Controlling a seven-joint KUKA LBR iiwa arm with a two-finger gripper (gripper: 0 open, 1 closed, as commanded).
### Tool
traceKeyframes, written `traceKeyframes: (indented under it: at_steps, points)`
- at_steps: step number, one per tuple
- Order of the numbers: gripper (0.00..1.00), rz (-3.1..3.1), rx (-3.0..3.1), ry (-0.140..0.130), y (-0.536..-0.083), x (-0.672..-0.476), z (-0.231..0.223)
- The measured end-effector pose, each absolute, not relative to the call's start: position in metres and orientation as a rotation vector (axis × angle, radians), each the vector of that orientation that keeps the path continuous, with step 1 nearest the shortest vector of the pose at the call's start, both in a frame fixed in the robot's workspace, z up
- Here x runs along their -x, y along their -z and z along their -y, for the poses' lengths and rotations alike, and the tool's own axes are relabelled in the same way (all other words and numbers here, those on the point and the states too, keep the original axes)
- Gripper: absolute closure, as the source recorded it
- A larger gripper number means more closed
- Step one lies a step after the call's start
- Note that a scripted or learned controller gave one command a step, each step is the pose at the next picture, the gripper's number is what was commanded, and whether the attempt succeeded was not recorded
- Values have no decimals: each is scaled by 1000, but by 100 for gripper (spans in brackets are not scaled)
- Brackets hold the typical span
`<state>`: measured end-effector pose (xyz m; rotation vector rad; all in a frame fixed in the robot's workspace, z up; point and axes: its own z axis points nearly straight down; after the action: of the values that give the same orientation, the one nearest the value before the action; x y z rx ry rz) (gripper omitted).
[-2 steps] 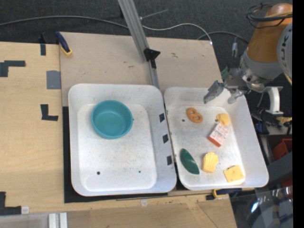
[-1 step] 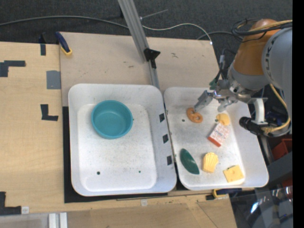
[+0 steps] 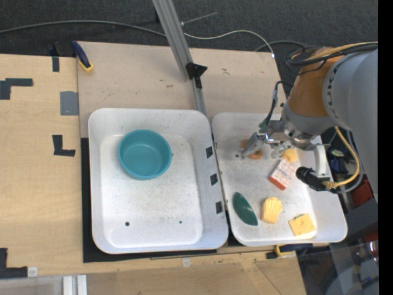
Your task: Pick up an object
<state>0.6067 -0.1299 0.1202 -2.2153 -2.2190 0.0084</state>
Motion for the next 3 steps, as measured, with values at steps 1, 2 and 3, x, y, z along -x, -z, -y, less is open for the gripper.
traceKeyframes:
  at_steps: [1, 2, 3]
  points:
    - [100, 2223, 2216, -3, -134, -609, 130]
    - [100, 2225, 2223, 3, -182, -601, 133]
    - [100, 2227, 2222, 4, -235, -603, 133]
